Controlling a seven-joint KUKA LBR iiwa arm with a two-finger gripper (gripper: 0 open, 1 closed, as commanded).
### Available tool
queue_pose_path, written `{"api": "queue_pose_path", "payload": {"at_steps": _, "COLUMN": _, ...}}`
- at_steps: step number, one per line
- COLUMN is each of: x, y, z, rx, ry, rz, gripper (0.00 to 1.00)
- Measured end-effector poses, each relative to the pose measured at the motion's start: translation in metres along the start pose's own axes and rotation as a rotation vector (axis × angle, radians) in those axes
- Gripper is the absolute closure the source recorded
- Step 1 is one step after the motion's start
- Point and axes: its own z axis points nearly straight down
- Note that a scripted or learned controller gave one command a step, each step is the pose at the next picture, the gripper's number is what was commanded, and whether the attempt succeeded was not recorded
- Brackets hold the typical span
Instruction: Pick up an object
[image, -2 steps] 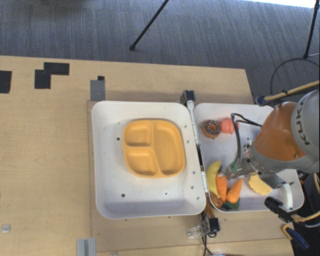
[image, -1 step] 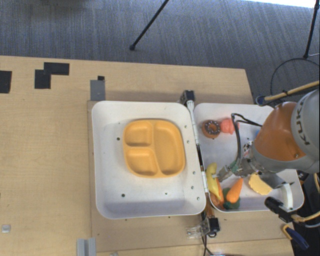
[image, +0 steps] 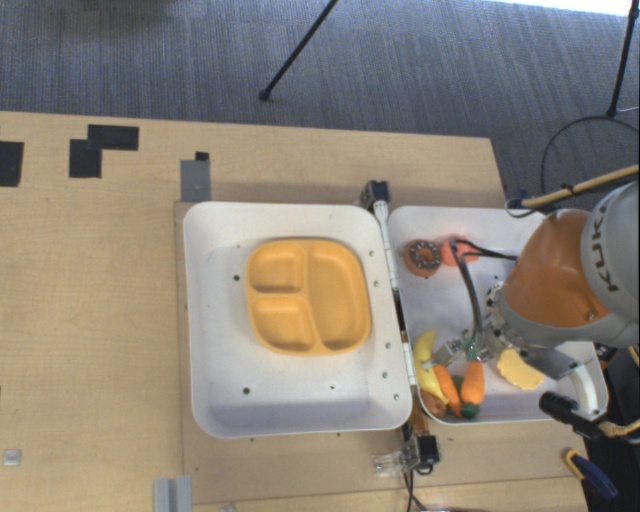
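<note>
Counter (image: 90, 300): two white bins. Left bin (image: 215, 300) has one yellow divided plate (image: 305, 296). Arm is low over right bin (image: 480, 228). Gripper (image: 468, 350) sits above the near-left pile, approach step; can't tell finger opening or any hold. Next: descend, close on one carrot (image: 473, 383). Count: two carrots, one banana (image: 427, 347), one donut (image: 423, 258), one yellow wedge (image: 520, 370).

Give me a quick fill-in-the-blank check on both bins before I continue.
1. The yellow plastic divided plate lies in the ____ white bin.
2. That plate has ____ compartments.
3. The chocolate-frosted doughnut lies in the ____ white bin.
4. The orange toy carrots lie beside a yellow ____.

Missing words: left; three; right; banana
</note>
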Motion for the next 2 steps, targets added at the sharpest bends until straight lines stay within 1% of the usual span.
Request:
{"api": "queue_pose_path", "payload": {"at_steps": 1, "x": -0.0019, "y": -0.0001, "z": 0.0006, "rx": -0.002, "ry": -0.001, "rz": -0.177, "gripper": 0.0}}
{"api": "queue_pose_path", "payload": {"at_steps": 2, "x": -0.0043, "y": 0.0047, "z": 0.0009, "rx": 0.0, "ry": 0.001, "rz": -0.258, "gripper": 0.0}}
